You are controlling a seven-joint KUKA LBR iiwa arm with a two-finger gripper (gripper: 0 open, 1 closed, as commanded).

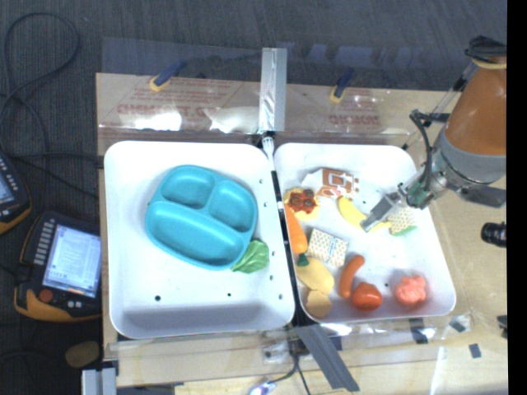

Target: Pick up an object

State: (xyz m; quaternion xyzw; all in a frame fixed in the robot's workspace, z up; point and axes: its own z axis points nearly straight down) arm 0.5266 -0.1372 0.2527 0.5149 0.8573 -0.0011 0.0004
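Note:
The right bin holds several toy foods. Among them are a yellow banana, an orange carrot, a square cracker, a red sausage, a red tomato and a pink strawberry. My gripper hangs low over the bin's upper right part. Its tip lies just right of the banana and just left of a pale checkered piece. Nothing shows clearly held in it.
The left bin carries a blue divided plate with a green leaf at its lower right corner. A white-and-orange item and a small round pizza-like toy lie at the right bin's back. A yellow lump sits near the front.

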